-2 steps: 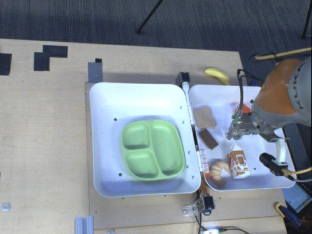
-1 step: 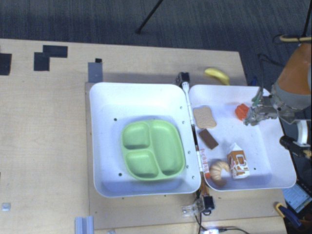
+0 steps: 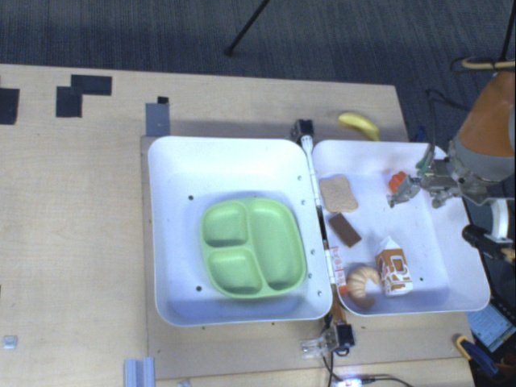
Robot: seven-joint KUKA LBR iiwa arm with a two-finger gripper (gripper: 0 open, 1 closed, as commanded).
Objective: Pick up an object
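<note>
While the grey two-finger gripper (image 3: 413, 185) hangs spread over the right white plastic bin (image 3: 451, 248), nothing sits between its fingers.
One small orange-red object (image 3: 397, 181) lies just beside it; one green divided plastic tray (image 3: 252, 247) fills the left white plastic bin (image 3: 173, 216); the small carton (image 3: 393, 270)'s print is unreadable.

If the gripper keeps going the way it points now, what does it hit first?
The gripper points left and down over the right bin. Most likely it meets the small orange-red object beside it, or the bin floor just past it; depth is unclear from this slanted view.
</note>
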